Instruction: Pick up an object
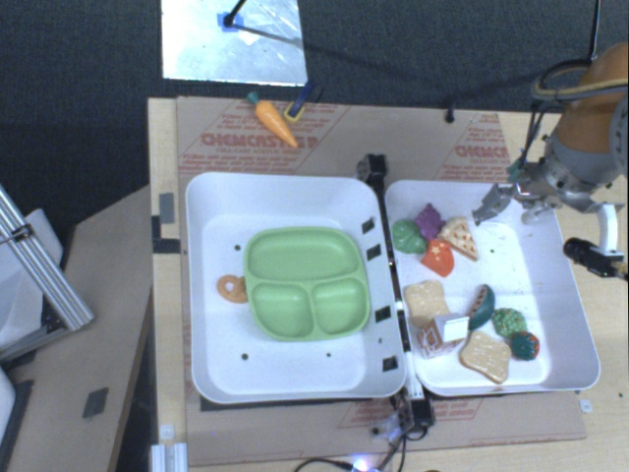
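Currently two white bins side by side on the surface (167, 264). Left bin (211, 362) holds 2 things: one green three-compartment plate (305, 283) near the middle, and one small pretzel-like ring (232, 288) just beside the plate's left edge.

Right bin (575, 352) holds a cluster of toy food, about 10 pieces: 1 green round piece (407, 235), 1 purple grape bunch (429, 219), 1 pizza wedge (460, 238), 1 red piece (438, 258), 2 bread slices (425, 301) (486, 356), 1 small carton-like piece (440, 333), 1 dark teal wedge (482, 308), 1 broccoli-like green piece (508, 322), 1 dark round piece with red (524, 344). Most touch or sit close together in the bin's left and lower half.

Claw (511, 205) is over the right bin's upper right area, just right of the pizza wedge and apart from it. Two fingers (489, 207) spread wide, nothing between them.

Outside the bins: 1 toy carrot (275, 123) on the surface behind the left bin, 1 foil-like sheet (234, 29) further back.
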